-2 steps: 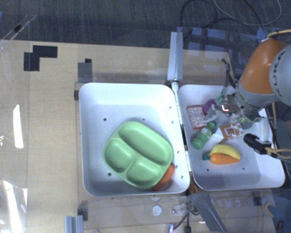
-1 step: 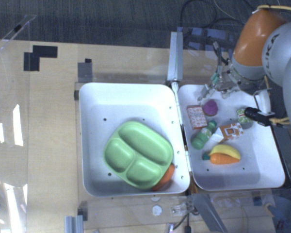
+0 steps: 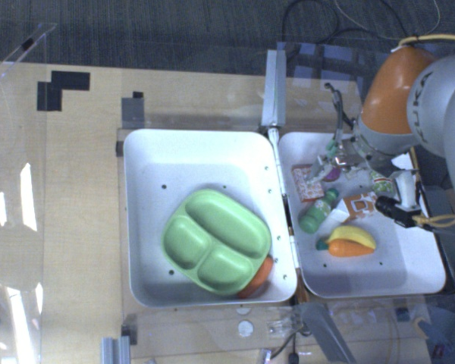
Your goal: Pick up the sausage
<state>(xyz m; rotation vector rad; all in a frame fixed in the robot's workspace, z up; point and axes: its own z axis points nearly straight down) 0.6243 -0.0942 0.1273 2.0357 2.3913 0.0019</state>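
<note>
Camera view, tool (image 3: pixel 347 152) over right bin (image 3: pixel 421 277), green bottle (image 3: pixel 318 212), banana (image 3: pixel 352 237) nr.

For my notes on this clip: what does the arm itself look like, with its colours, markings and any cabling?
The arm is smooth, rounded grey casing with a glossy orange band above the wrist and part of dark lettering on the grey shell. The hand is a small cluster of dark and metallic parts, too cluttered to make out in detail. A yellow cable runs along the top of the arm.
</note>
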